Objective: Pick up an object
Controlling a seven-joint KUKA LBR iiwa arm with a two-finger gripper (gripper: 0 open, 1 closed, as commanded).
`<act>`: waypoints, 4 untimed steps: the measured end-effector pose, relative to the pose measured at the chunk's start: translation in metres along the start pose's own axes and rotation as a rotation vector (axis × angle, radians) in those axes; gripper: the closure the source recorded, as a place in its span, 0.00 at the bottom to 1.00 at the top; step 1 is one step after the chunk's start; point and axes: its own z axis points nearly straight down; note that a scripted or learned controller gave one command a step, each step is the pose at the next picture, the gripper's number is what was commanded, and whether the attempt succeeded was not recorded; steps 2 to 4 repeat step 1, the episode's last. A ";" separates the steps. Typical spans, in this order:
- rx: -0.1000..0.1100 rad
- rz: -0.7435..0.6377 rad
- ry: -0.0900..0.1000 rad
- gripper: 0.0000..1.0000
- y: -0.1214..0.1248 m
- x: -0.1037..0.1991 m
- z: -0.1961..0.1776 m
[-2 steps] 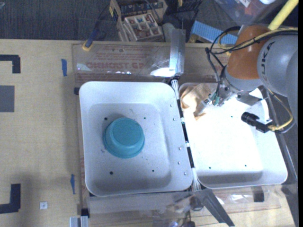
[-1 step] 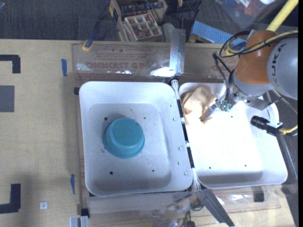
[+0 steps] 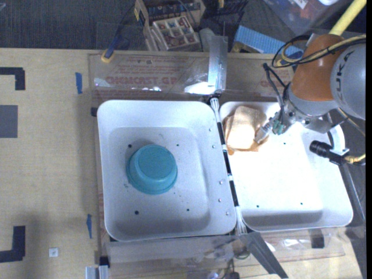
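A tan, bread-like object (image 3: 241,128) lies in the upper left corner of the right bin (image 3: 290,211), leaning against the bin's left wall. My gripper (image 3: 263,134) is right at that object's right edge, low in the bin, with the grey arm and its orange band (image 3: 314,80) coming in from the upper right. A teal bowl (image 3: 152,168) sits upside down in the middle of the left bin (image 3: 116,127), far from the gripper.
A metal divider runs between the two bins (image 3: 225,161). A clear plastic sheet (image 3: 151,77) lies behind the bins. Boxes and a blue item (image 3: 258,39) sit beyond the bench. Cables (image 3: 285,54) loop around the arm's wrist.
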 end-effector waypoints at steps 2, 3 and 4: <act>0.014 0.140 0.004 1.00 0.032 0.046 -0.112; 0.014 0.140 0.004 1.00 0.032 0.046 -0.112; 0.014 0.140 0.004 1.00 0.032 0.046 -0.112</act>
